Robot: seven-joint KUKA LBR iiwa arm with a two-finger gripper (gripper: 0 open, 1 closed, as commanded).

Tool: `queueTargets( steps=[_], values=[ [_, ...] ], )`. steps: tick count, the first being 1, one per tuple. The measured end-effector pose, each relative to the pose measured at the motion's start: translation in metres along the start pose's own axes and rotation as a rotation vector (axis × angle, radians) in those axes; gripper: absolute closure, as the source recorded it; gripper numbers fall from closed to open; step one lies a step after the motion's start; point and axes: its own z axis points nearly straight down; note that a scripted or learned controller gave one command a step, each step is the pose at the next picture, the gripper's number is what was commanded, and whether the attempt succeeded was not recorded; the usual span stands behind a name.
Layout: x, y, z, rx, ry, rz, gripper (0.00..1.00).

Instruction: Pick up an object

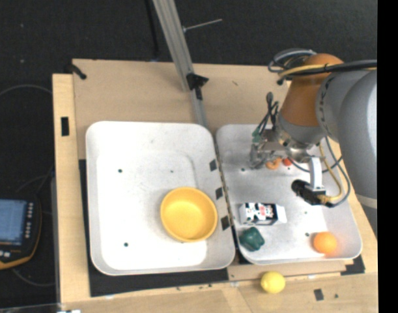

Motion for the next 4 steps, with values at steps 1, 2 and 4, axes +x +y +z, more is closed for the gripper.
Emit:
queueTargets(
  steps=[1,2,4],
  values=[
    [0.005,0.004,-0.054,0.002,0.001,-0.010,1.00],
    [-0.005,0.008,-0.109,0.001,0.000,-0.008,1.00],
    [0.047,0.023,-0.146,0.000,0.002,-0.014,1.00]
  ],
)
